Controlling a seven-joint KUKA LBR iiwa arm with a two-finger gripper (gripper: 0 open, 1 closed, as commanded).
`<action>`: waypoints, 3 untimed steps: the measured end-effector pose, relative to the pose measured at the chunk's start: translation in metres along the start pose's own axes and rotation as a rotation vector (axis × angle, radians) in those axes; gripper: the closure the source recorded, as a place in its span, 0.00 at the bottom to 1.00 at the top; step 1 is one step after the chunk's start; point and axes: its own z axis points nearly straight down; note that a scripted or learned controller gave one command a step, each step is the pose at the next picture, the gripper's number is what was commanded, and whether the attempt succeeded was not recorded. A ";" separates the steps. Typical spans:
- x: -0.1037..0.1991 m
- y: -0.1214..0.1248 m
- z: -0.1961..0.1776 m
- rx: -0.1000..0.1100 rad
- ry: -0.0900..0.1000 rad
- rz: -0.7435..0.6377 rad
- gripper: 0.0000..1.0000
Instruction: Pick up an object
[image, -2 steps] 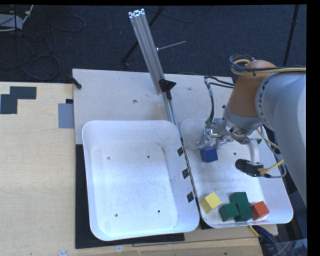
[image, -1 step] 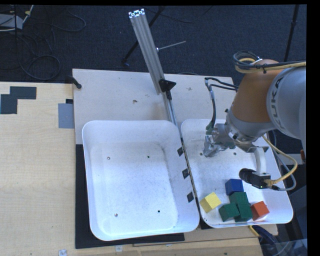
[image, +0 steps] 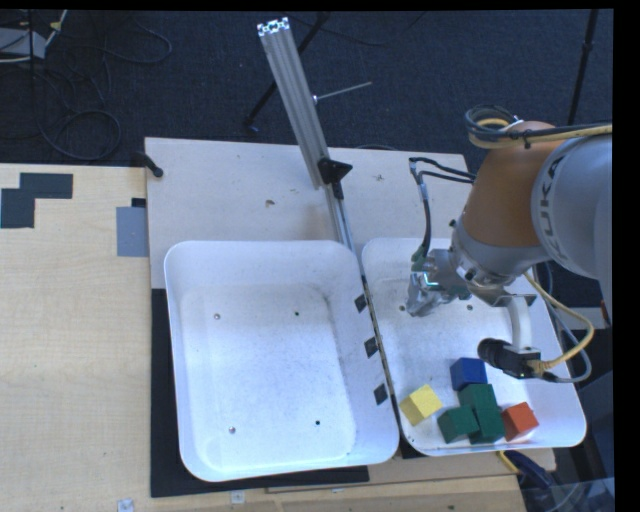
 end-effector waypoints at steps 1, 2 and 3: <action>-0.089 -0.017 -0.037 -0.004 -0.005 0.010 0.00; -0.103 -0.059 0.062 0.008 0.001 0.005 0.00; -0.095 -0.079 0.100 -0.006 -0.001 0.004 0.00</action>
